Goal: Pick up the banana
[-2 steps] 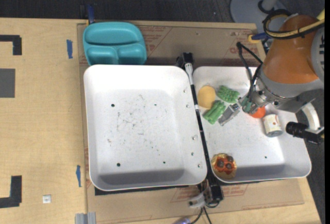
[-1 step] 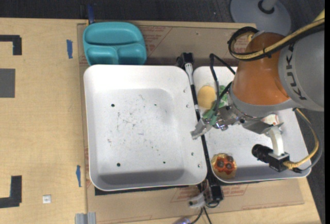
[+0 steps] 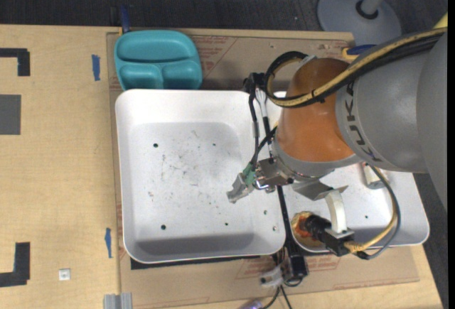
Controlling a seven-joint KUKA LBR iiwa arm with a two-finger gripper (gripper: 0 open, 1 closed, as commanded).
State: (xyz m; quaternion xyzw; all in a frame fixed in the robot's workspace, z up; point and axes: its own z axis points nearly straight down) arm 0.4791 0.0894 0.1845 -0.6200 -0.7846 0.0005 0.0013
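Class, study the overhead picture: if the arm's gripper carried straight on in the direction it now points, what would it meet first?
The gripper points down and leftward over the left bin. Carried straight on, it would most likely meet that bin's bare white floor first; nothing else lies in that line, though depth is hard to judge from above.

From my station I see the arm's big smooth grey casing at the right of the frame, with a glossy orange band where it narrows toward the wrist. A yellow cable with a black one beside it runs along the casing from the upper right, and thin black wires loop down the orange band's left side. Below sits a grey metal gripper with a small green part; another yellow-and-black cable curls at the lower right.
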